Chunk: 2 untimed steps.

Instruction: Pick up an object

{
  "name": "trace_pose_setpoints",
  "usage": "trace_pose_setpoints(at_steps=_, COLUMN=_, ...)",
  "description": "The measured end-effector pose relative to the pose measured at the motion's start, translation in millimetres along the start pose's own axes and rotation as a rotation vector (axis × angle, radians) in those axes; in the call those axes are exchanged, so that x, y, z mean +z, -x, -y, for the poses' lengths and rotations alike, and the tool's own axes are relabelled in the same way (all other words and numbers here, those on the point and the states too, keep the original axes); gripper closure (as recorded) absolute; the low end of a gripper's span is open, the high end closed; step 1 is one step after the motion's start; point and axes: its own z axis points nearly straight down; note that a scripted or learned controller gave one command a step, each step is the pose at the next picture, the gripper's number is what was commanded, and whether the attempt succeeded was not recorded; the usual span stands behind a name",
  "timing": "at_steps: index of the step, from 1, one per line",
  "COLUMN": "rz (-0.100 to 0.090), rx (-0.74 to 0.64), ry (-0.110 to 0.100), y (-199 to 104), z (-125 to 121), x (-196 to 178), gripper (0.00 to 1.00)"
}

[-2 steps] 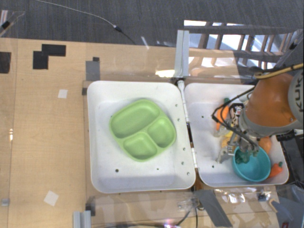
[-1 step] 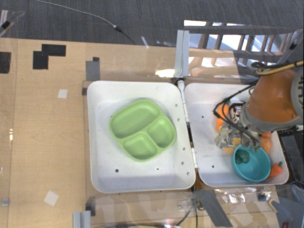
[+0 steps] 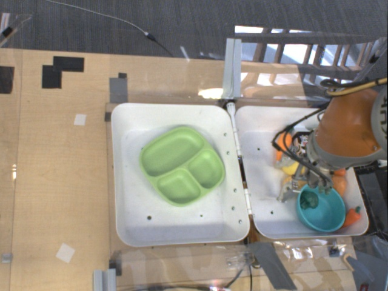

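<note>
My gripper (image 3: 295,185) hangs low over the right bin (image 3: 262,180), below the arm's orange band (image 3: 347,126). It sits at the left rim of a teal bowl (image 3: 321,212) that lies in the bin's front right corner. A yellow object (image 3: 290,168) lies just behind the gripper, partly covered by the wrist. A small orange piece (image 3: 279,156) shows beside it, and another orange object (image 3: 340,183) peeks out behind the bowl. The arm hides much of the bin's back right part.
The left bin (image 3: 130,162) holds a green divided plate (image 3: 182,165) near its middle. A small orange and green item (image 3: 353,213) lies against the right bin's front right wall. A metal divider (image 3: 240,162) separates the two bins.
</note>
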Motion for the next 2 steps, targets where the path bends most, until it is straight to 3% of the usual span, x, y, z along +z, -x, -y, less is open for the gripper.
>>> trace_pose_setpoints(at_steps=1, rz=-0.019, rx=0.002, ry=0.001, y=39, z=-33, x=16, gripper=0.0)
trace_pose_setpoints(at_steps=2, rz=-0.018, rx=0.001, ry=0.001, y=18, z=-32, x=15, gripper=0.0)
